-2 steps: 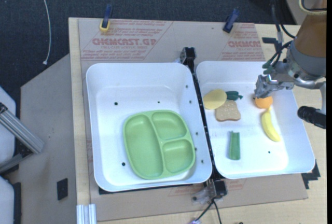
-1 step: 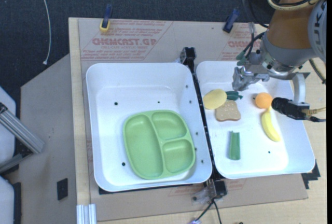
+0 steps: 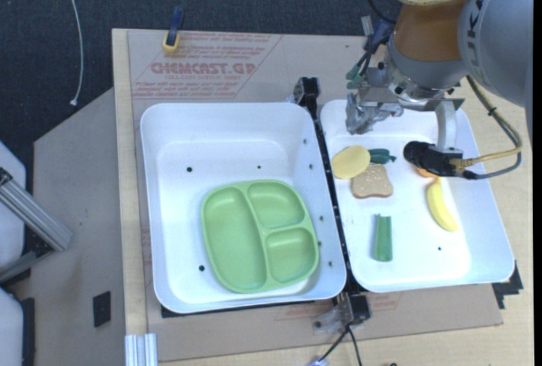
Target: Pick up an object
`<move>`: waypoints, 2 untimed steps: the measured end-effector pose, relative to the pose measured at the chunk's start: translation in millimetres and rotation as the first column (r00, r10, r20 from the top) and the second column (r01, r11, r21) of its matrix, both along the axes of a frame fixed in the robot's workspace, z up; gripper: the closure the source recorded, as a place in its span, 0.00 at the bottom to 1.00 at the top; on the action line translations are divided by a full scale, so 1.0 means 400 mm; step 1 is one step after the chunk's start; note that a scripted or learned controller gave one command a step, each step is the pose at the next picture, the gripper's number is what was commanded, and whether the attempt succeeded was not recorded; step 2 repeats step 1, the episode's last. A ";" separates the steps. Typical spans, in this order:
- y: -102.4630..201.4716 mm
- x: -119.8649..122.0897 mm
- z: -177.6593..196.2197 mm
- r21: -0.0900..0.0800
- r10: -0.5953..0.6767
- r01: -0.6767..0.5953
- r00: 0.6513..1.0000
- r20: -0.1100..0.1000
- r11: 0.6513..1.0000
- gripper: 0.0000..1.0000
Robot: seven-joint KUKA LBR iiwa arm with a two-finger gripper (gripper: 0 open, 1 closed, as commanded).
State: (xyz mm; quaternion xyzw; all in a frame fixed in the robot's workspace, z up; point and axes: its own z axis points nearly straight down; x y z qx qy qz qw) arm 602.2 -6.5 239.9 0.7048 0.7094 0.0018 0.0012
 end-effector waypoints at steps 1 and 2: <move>0.138 0.059 -0.025 0.000 -0.001 0.001 1.000 -0.001 1.000 1.00; 0.138 0.059 -0.025 0.000 -0.001 0.001 1.000 -0.001 1.000 1.00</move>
